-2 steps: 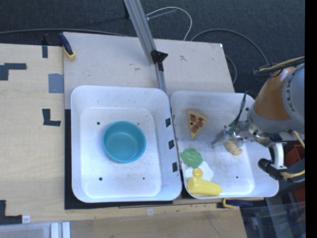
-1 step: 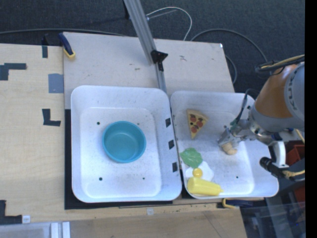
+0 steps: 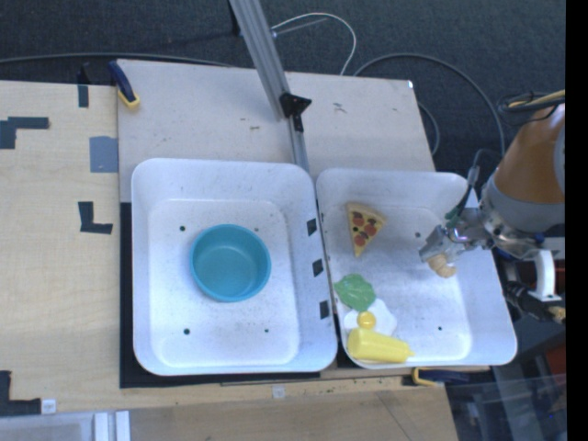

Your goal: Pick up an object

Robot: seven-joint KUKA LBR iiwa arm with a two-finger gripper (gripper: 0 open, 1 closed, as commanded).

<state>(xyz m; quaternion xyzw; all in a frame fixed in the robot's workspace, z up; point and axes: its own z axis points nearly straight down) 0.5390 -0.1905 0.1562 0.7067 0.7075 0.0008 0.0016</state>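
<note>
Lying upright, pizza slice [image 3: 364,228] tip-down.

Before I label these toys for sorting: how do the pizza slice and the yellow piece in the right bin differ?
The pizza slice is a flat orange triangle with red spots; the yellow piece is plain yellow and chunky. The pizza slice lies toward the far wall of the right bin; the yellow piece sits at its near edge. Both lie apart from the gripper.

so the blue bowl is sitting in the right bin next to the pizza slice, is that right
Not quite. The camera view shows the blue bowl in the left bin, alone. The pizza slice lies in the right bin.
</note>
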